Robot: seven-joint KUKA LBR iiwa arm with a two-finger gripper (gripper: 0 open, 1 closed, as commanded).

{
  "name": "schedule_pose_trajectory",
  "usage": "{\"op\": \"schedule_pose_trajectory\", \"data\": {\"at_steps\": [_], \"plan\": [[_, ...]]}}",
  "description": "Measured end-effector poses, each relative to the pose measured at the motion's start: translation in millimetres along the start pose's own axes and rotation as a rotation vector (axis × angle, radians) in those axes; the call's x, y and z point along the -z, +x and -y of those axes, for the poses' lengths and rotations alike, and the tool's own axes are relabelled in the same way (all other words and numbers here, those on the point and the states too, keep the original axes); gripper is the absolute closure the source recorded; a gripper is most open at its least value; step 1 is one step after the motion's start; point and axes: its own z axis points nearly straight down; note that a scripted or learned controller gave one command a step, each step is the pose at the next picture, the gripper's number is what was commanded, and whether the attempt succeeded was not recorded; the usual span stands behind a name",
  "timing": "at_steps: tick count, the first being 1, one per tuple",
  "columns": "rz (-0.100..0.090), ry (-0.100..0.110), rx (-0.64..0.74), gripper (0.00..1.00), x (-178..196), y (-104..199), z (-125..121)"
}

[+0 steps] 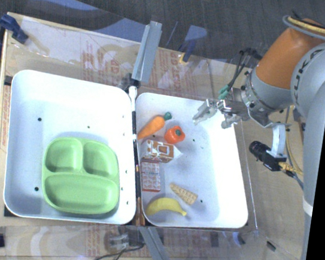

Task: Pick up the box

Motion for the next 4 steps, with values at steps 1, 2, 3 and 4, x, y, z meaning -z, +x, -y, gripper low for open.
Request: {"op": "schedule_pose_trajectory", "data": {"at_steps": [1,2,3,4], "plan": [[0.003,-0.004,0.085,0.0,-122,64,50],[0.006,-0.004,0.16,0.0,-153,76,105],[0.005,-0.004,0.168,1.0,-144,78,104],[0.001,-0.003,0.18,1.0,-32,130,96]]}}
